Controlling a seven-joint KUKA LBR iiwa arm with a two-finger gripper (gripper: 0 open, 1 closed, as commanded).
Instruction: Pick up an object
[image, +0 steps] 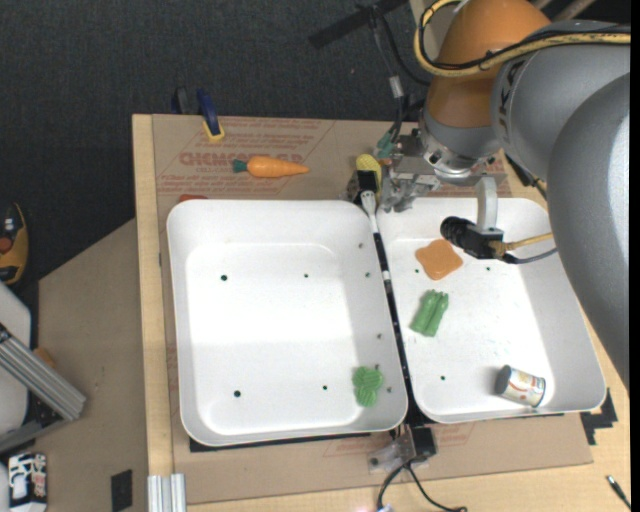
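Nearest us a small can (521, 386) with a printed label lies on its side in the right bin's (560, 400) front corner, and beyond it rest a ribbed green piece (431, 313) and a flat, soft-edged orange slab (439, 259), while a knobbly green lump (368, 386) sits in the left bin (200, 330). We judge the pick not yet begun: the claw (405, 190) hangs over the right bin's back-left corner, well above the smooth white plastic, with nothing visibly between its parts, and we cannot tell its spread. Next we would need to come forward over the slab, the closest candidate, and descend squarely onto it.
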